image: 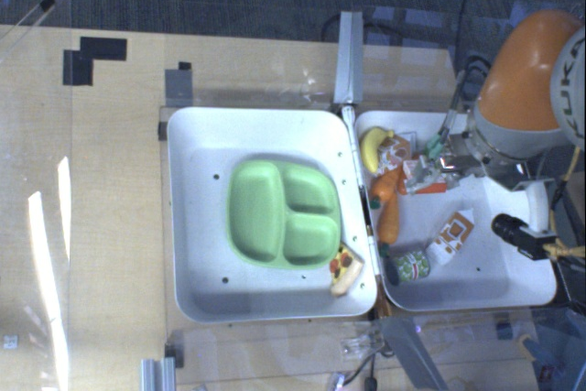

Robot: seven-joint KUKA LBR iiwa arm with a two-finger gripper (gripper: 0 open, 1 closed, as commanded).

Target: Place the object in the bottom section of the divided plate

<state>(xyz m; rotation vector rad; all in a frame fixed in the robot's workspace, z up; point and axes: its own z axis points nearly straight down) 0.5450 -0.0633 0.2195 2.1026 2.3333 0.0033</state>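
The green divided plate lies in the middle of the left bin, with one long section on its left and two smaller ones on its right; nothing is in them. The gripper hangs over the upper left part of the right bin, right above a cluster of toy food. In that cluster are a yellow banana, an orange carrot and a red-and-white packet. The arm's orange band sits above the gripper.
A pizza-slice toy rests at the left bin's lower right corner, just off the plate's rim. In the right bin lie a green can and a small orange-and-white box. A metal divider stands between the bins.
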